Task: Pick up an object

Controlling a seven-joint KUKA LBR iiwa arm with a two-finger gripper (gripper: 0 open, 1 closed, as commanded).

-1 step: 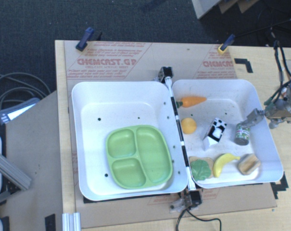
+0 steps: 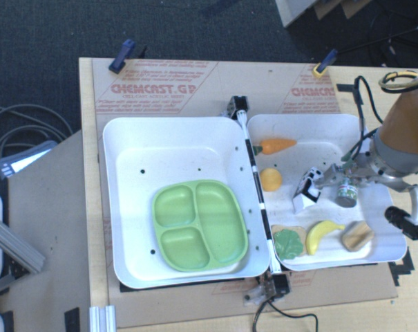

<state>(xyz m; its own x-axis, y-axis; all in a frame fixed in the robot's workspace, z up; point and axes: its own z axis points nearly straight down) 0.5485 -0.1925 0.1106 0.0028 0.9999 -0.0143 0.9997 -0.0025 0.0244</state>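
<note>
Banana [image 2: 321, 233] lies below the arm [image 2: 401, 140], whose gripper [image 2: 311, 187] points left.

At the right edge we see the arm [image 2: 402, 133] cut off; the gripper [image 2: 312, 185] is too blurred to read.

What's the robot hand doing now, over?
Gripper low in right bin, grip unclear. Orange ball, banana nearby, untouched. Nothing blocking.

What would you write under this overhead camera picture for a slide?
Robot arm's gripper low in the right bin among carrot, orange, banana; green divided plate in left bin.
</note>
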